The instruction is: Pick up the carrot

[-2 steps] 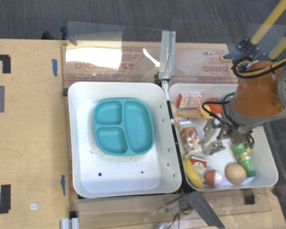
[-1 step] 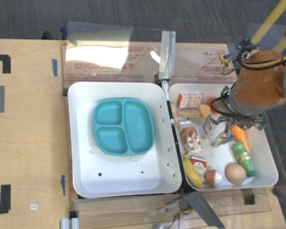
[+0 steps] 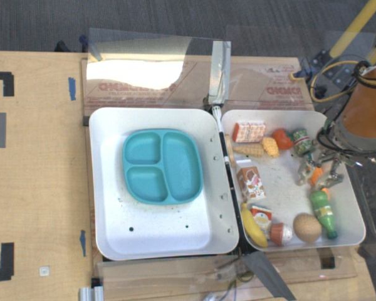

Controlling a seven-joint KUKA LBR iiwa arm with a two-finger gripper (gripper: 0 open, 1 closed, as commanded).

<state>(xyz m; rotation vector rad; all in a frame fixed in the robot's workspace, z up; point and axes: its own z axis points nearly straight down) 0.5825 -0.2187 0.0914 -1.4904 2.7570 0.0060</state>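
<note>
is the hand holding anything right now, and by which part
Cannot be told. The hand is down in the right bin, with something orange, perhaps the carrot, at its tip; the view is too cluttered to confirm a hold.

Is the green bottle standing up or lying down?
Lying down. The green bottle rests on its side on the right bin's floor, beside the egg.

A wooden bench (image 3: 31, 168) bears two white bins (image 3: 106, 137).
</note>
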